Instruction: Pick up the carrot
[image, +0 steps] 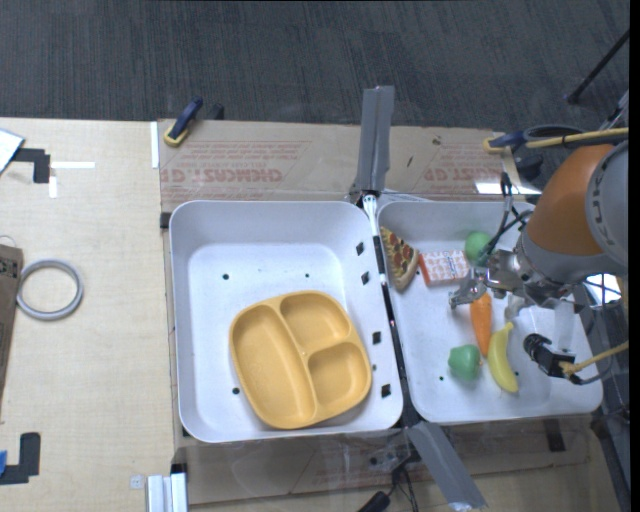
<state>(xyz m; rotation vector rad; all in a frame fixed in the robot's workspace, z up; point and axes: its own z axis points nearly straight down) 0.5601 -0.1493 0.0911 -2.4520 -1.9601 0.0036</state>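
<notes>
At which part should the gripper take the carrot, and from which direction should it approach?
Probably the carrot's thick upper half, approached from above, fingers closing across its width. It lies flat and lengthwise in the right bin, tapering toward the lower end. The banana lies close along its lower right side, so the upper part gives more room. The gripper is already at that end.

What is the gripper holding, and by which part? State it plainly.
It cannot be told. The gripper sits at the upper end of the carrot in the right bin, but the view does not show the carrot between its fingers.
</notes>
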